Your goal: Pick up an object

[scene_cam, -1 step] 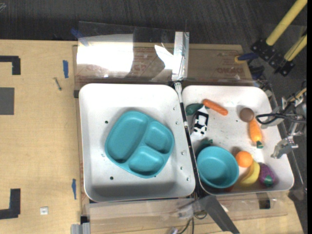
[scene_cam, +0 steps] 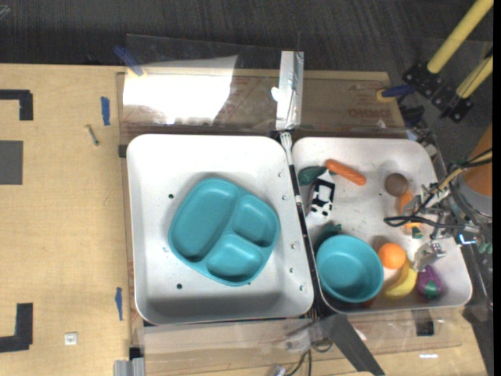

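**A:** Over at the right edge of the right bin (scene_cam: 368, 143), the gripper (scene_cam: 433, 227) hangs among a tangle of cables, low above the bin's right side. Whether it is wide or narrow I cannot tell; nothing shows plainly between its tips.

**B:** And what lies under it?

**A:** Just beside it sit an orange ball (scene_cam: 391, 254), a yellow banana (scene_cam: 401, 282) and a purple piece (scene_cam: 429, 283), all near the bin's front right corner. The teal bowl (scene_cam: 348, 268) stands upright at the front left, touching the banana or nearly so.

**B:** Farther back?

**A:** A carrot (scene_cam: 346, 172) lies near the rear, a brown round thing (scene_cam: 396, 183) well to its right, and a black-and-white toy (scene_cam: 321, 197) by the dividing wall.

**B:** The other bin?

**A:** On the left, the left bin (scene_cam: 149, 210) holds a teal divided plate (scene_cam: 224, 230), lying flat at its middle. Both bins rest on the worktop (scene_cam: 55, 225).
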`<state>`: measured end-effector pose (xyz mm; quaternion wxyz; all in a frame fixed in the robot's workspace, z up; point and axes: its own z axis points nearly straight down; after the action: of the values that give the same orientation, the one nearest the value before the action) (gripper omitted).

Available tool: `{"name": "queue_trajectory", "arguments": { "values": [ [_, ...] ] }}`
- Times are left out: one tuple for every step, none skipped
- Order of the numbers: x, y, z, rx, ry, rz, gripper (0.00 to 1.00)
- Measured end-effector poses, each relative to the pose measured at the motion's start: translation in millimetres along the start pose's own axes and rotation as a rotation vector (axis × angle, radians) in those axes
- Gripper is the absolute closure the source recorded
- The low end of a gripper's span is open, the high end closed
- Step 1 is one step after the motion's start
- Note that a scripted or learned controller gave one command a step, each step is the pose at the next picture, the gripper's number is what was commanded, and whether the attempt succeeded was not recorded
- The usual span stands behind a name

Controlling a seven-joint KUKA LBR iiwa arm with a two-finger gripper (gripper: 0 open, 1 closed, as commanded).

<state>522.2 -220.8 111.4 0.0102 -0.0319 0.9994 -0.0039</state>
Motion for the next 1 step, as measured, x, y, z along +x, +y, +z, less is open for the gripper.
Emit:
{"name": "queue_trajectory", "arguments": {
  "values": [
    [22.0, 21.4, 10.4, 0.010, -0.018, -0.085, 0.00]
  ]
}}
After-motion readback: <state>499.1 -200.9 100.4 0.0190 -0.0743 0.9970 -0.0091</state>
